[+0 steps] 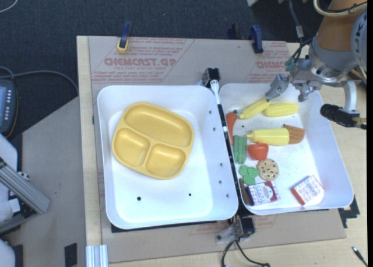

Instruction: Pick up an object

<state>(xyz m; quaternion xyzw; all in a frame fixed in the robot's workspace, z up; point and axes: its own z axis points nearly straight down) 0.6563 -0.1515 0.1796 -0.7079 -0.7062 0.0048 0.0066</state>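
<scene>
because the task only asks for any one object, the toy food lies loose in the right bin [335,143] while the left bin [108,161] carries just a yellow divided plate [152,140], well away from the gripper [291,88]. the gripper hangs above the far end of the right bin with its two fingers spread apart, nothing between them and nothing touched as far as the slanted view lets me judge. just under and a little nearer than the fingertips lies a corn cob [281,109], with a banana [254,108] touching its end on the side toward the left bin; these look like the likeliest targets. nearer still from the gripper sit a yellow bottle [269,137], a brown wedge [295,133] at its end, a tomato [258,151], a cookie [268,169], green pieces [239,148] along the bin's inner wall, and two red packets [307,190] at the near end. the open stance suits a descent onto the corn.
</scene>
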